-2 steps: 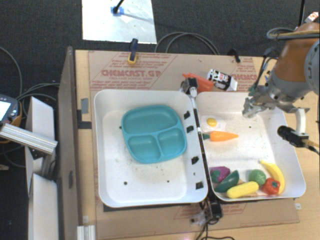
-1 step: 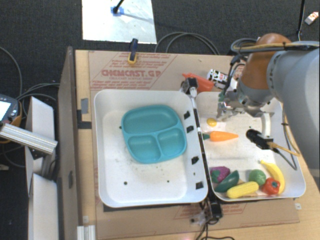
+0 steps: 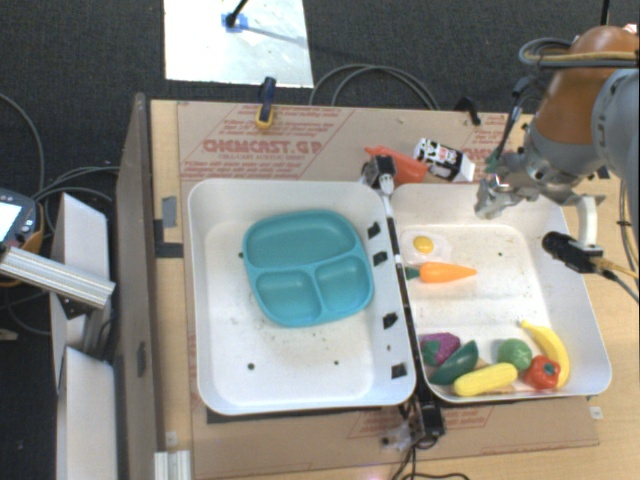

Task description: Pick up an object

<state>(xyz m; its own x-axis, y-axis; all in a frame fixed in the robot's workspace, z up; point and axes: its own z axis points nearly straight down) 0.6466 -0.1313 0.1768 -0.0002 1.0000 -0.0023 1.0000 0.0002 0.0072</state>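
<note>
Arm above the far edge of the right bin (image 3: pixel 575 298), toy food below it.
The gripper (image 3: pixel 492 200) hangs over the bin's far rim; whether it is spread or pressed together cannot be told. A carrot (image 3: pixel 447 273) and fried egg (image 3: pixel 424 243) lie near the divider; a banana (image 3: pixel 548 349), tomato (image 3: pixel 541 372) and corn cob (image 3: pixel 485 378) sit along the near edge. A blue tray (image 3: pixel 305 267) rests in the left bin (image 3: pixel 225 368).

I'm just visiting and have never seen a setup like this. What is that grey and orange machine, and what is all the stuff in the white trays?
It is a robot arm, filmed by one camera above the bench. Its claw hangs over the far edge of the right bin. That bin holds toy food: a carrot, a fried egg, a banana, a tomato and other vegetables. The left bin holds a blue divided plate. I see nothing in the claw.
</note>
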